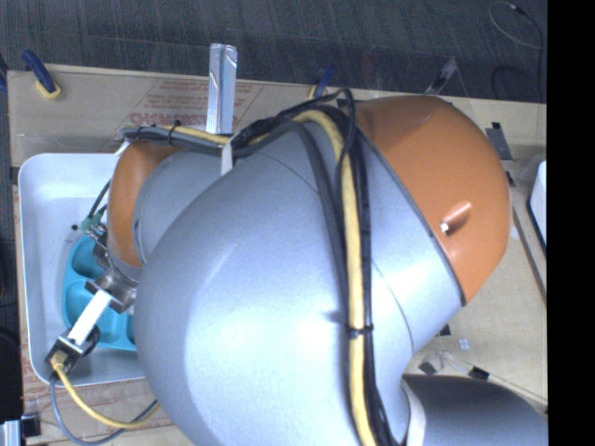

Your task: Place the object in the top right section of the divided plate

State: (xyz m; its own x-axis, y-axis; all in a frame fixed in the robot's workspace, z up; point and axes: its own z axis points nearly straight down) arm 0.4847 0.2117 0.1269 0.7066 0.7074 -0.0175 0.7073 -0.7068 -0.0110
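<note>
Arm point(307, 295): nearest the camera, its grey housing and orange band cover most of the view; black and yellow cables run down over the grey shell, bound by a tie partway down.
Divided plate point(79, 277): a blue plate lies in the left white bin, seen as a sliver at the arm's left edge; two of its curved compartments show, the rest is under the arm.
Object: cannot be made out; whether it lies in the plate, in the bin or at the wrist cannot be told, so its place relative to the fingers cannot be told either.
Gripper: hidden beneath the wrist; whether it is apart, together or clamped on something cannot be told.
Wrist attachment point(85, 321): a white bar with a dark end piece slants down to the left over the plate's lower part, with a yellow cable point(93, 407) looping from its tip across the bin's near wall.
Left bin point(37, 212): white, shallow, its left wall and far corner visible.
Surface point(521, 286): tan, showing right of the arm.
Post point(221, 86): a grey upright behind the bin.
</note>
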